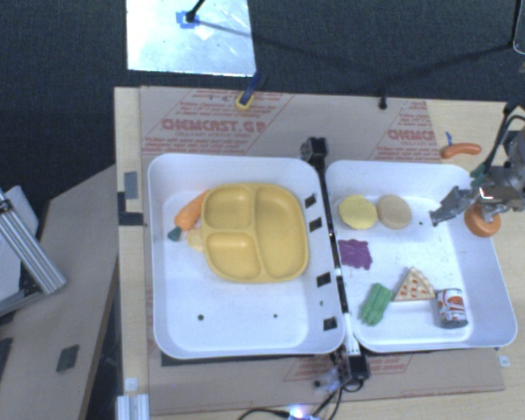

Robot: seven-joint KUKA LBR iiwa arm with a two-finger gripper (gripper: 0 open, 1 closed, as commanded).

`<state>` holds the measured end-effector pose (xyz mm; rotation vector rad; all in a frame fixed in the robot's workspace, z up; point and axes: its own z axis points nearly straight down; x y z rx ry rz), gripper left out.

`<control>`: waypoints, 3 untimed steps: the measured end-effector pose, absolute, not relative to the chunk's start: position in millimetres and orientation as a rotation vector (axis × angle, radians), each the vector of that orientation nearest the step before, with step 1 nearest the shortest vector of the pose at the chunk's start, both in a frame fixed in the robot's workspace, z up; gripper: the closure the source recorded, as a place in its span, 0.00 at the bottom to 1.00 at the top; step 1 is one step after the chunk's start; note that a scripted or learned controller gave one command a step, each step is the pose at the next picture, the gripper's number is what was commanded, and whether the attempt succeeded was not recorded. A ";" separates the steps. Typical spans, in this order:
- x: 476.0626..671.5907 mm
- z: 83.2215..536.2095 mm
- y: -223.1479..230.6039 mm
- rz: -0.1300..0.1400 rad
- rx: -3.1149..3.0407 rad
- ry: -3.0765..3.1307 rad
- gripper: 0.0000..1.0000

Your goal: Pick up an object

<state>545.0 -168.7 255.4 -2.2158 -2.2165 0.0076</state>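
Soup can [451, 308] hugs bin rim [504, 318].

Shiny square sheet [191, 23] on dark floor, possibly foil, metal frame [13, 234]

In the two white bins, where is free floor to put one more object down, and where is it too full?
Free: left bin floor below the yellow tray; right bin middle, between purple piece and gripper. Crowded: around green piece, pizza slice and can.
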 end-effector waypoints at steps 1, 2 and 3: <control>547.1 260.8 -168.4 -0.001 -2.219 -2.226 0.00; 549.2 219.2 -166.0 0.000 -2.219 -2.223 0.00; 552.2 159.3 -172.1 0.002 -2.219 -2.221 0.00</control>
